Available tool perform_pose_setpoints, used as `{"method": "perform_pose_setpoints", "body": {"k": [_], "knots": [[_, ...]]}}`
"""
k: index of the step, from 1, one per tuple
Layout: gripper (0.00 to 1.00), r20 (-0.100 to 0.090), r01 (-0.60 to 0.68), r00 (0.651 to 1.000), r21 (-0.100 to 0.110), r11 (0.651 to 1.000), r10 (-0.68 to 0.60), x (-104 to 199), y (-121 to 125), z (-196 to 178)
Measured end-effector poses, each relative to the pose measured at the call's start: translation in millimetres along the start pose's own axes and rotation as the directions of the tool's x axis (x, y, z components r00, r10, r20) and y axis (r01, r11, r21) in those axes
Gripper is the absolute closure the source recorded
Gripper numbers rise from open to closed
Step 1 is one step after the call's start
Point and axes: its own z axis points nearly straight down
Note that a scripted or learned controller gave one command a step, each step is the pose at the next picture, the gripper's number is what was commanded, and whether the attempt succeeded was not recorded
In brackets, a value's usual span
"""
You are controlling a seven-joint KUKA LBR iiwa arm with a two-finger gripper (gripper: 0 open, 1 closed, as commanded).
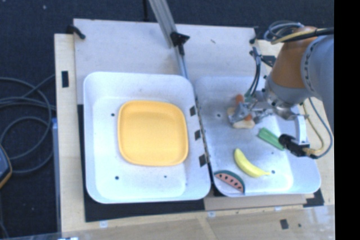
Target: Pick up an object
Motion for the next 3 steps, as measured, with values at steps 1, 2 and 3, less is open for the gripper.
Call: {"method": "perform_pose_setpoints", "body": {"k": [1,2,3], "knots": [[1.00,0.001,0.001,1.000,-0.005,1.000,-0.001,-1,-3,-63],[1.00,0.001,0.001,1.000,-0.005,1.000,-0.001,-5,-2,-126],[1.00,0.001,0.001,1.000,0.001,1.000,-0.001,-6,-2,-118]]}}
